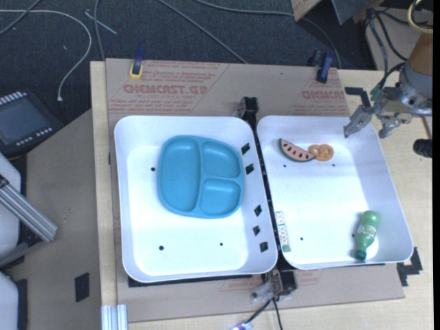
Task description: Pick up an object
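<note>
**Stock at hand: two bins, gripper poised at far right**

- Left shallow white plastic bin [137,253]: holds a pale blue three-compartment plastic plate [201,176], lying flat, set toward the far middle. Broad and low-rimmed; judged a poor candidate for a two-finger pinch.
- Right shallow white plastic bin [385,184]: holds three small items, well apart from one another save the first two.
  - Red-and-green toy watermelon slice [294,150], far left part of the bin, lying flat.
  - Small orange-tan ring-shaped toy [321,152], just beside the slice on its right, possibly touching.
  - Green plastic toy bottle [366,235], lying on its side at the near right corner, close to the bin wall.
- Grey two-finger gripper [371,121]: at the far right edge of the right bin, above the rim, fingers [357,124] spread, nothing between them. Nearest candidates judged to be slice and ring.
- Tan board-covered counter [206,81]: carries both bins, clamped at the far edge by blue clips, presumably to keep the board from shifting.
</note>
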Controlling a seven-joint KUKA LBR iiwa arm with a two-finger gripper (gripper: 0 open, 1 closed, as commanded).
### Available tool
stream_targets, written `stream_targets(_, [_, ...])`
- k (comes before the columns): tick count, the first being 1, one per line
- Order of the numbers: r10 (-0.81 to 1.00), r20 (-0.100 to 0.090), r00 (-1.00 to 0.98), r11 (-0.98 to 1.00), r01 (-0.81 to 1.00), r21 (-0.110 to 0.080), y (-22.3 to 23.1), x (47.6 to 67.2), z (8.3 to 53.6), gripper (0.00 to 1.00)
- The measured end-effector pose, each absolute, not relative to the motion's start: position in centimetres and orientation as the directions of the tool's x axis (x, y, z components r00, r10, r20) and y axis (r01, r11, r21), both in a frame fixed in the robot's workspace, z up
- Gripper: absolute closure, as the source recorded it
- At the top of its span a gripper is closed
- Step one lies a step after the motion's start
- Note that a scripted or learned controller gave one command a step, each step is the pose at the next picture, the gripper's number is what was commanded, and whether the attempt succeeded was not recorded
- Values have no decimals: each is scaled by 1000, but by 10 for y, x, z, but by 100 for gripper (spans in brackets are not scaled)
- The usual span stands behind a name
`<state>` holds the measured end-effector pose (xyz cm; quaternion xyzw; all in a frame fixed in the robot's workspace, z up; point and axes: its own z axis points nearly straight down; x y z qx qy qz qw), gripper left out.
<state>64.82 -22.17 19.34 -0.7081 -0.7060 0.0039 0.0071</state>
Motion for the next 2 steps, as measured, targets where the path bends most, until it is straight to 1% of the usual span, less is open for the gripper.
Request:
stream_targets(1, [1000,0,-1,1,1000,0,-221,652,203,0])
stream_targets(2, [1000,1,-2,2,1000,-4,-222,654,141,0])
